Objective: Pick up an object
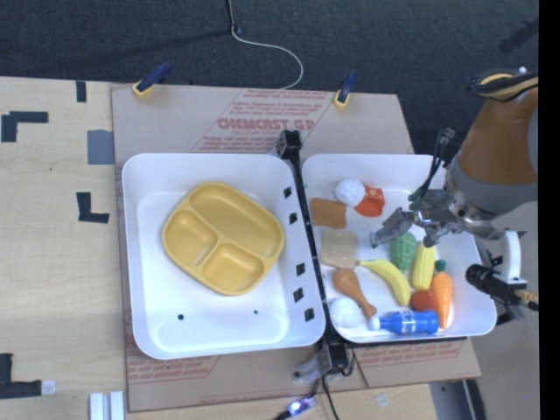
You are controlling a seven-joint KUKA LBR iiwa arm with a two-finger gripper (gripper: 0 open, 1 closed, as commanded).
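Right bin point(398, 162): white and shallow, crowded with toy food; every item lies flat.
Left bin point(144, 234): holds a yellow divided plate point(223, 236), set at a slant, apart from the walls.
Divider point(302, 234): a black strip with clips between the two bins.
Claw point(404, 226): low over the middle of the right bin, its dark fingers spread a little, one reaching left; nothing shows between them.
Green vegetable point(403, 250): just under the claw, touching the corn on its right.
Corn point(423, 265): long axis near upright in the view, tip toward the far side.
Banana point(390, 277): curved, running from upper left to lower right, just beside the green vegetable.
Carrot point(443, 296): long axis up and down, beside a red tomato point(423, 301).
Blue bottle point(407, 324): lying along the near wall, white cap to the left.
Drumstick point(353, 289): slanted, thick end upper left, near a white egg point(344, 309).
Bread slice point(339, 251): pale, against the divider side.
Brown loaf point(328, 213): above the bread slice.
White ball point(349, 191): touching a red piece point(370, 202) on its right.
Crowding: corn, banana and green vegetable press close together below the claw.
Desk point(52, 234): pale wood with black marks, cardboard under the bins.
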